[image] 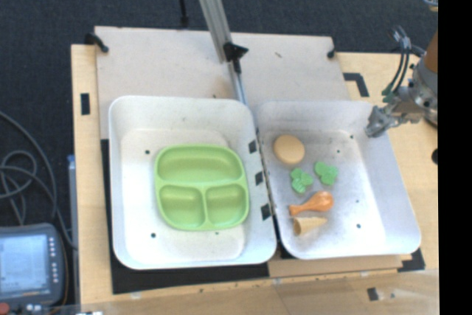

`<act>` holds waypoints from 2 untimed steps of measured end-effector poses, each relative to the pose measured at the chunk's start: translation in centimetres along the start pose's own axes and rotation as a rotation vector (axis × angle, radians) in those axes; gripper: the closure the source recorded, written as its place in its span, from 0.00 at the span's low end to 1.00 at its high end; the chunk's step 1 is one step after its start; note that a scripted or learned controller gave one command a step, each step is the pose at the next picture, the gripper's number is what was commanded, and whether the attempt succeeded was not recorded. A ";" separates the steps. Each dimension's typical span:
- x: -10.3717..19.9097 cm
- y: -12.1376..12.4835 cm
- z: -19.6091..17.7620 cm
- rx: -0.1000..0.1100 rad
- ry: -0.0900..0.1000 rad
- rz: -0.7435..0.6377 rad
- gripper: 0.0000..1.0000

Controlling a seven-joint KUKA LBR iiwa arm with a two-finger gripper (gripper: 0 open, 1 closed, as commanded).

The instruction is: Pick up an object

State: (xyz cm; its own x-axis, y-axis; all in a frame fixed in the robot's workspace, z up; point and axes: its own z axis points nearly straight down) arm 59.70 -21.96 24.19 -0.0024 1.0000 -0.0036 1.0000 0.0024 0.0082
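Pick not yet made, as far as the frame showed. All candidate objects lay loose in the right bin (pixel 383 188), none lifted and none in contact with the arm.

Contents of right bin: a tan round bun-like piece (pixel 289 149) toward the far-left part of the bin floor; two small green pieces, one (pixel 299 181) just beside the other (pixel 327 172), near the middle; an orange drumstick-shaped toy (pixel 313 203) below them; a pale cone-shaped piece (pixel 308 225) touching or nearly touching the drumstick, nearest the bin's near-left corner. Any of these could serve as the object to pick; which one was targeted could not be judged.

Left bin (pixel 133 122) carried a green three-compartment tray (pixel 200 186) near its centre; compartments looked bare.

Arm pose: the gripper (pixel 377 122) sat at the far-right corner of the right bin, over the rim rather than over the floor, well apart from the nearest object (the right-hand green piece). The wrist (pixel 424 88) extended off toward the bench's right edge. Whether the gripper was wide or narrow could not be told; too small and blurred. Nothing was seen held.

Judgement: task at its start or approach stage. Remaining: travel inward over an object, descend, close, lift.
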 end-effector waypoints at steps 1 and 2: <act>4.5 1.6 -0.2 0.005 0.003 -0.004 1.00; 9.2 3.1 -0.6 0.004 0.004 -0.005 1.00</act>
State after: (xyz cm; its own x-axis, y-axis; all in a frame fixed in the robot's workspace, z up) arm 62.81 -12.75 24.76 -0.0072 1.0000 0.0004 1.0000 0.0072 0.0038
